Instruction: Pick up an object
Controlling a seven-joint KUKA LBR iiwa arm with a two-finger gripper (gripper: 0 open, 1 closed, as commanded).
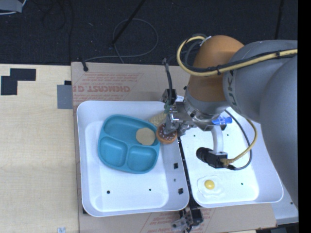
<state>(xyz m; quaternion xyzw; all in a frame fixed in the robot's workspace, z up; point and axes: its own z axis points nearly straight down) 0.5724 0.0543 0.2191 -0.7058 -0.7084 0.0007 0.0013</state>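
My gripper (167, 130) reaches down at the right edge of the left bin (92, 188), by the wall between the two bins. Right under its tip lies a small brown round piece (166, 138), partly covered by the gripper. I cannot see whether that piece is gripped. A blue divided plate (121, 149) lies in the left bin with a tan round disc (145, 136) on its upper right rim. A pale yellowish waffle-like piece (156, 118) peeks out just behind the gripper.
A toy fried egg (210, 184) lies near the front of the right bin (262, 188). A small blue thing (223, 121) shows beside the wrist over the right bin. The arm covers the back of the right bin. Brown cardboard (107, 84) lies under both bins.
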